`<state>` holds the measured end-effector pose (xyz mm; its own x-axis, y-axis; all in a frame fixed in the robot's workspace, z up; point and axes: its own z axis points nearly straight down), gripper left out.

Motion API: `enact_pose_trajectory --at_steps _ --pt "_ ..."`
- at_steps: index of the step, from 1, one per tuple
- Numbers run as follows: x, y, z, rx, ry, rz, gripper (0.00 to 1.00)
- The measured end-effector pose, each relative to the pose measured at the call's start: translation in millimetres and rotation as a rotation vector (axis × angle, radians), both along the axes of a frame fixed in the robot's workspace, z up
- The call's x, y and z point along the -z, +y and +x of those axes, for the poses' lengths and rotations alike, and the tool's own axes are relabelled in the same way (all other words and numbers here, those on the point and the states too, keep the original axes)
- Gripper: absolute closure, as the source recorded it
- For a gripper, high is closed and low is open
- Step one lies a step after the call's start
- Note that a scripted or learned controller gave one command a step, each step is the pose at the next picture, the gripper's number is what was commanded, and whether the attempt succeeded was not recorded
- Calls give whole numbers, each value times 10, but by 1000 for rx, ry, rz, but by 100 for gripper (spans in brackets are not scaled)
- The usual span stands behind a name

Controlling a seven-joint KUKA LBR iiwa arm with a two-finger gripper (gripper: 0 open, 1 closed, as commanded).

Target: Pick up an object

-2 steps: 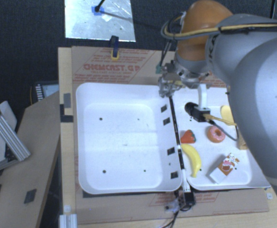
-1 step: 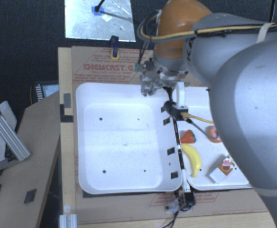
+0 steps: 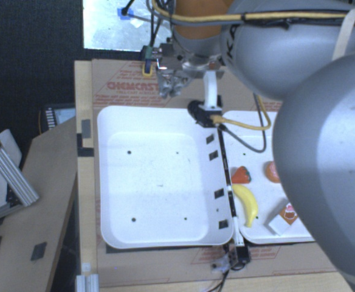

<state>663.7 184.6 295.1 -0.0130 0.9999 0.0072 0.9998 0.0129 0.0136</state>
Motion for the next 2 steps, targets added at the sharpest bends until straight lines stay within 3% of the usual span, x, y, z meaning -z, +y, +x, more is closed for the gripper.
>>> enact_pose_trajectory --at_steps 1,2 --pt "-374 541 50 3 7 -3 100" --pt "-458 503 54 3 9 -7 100"
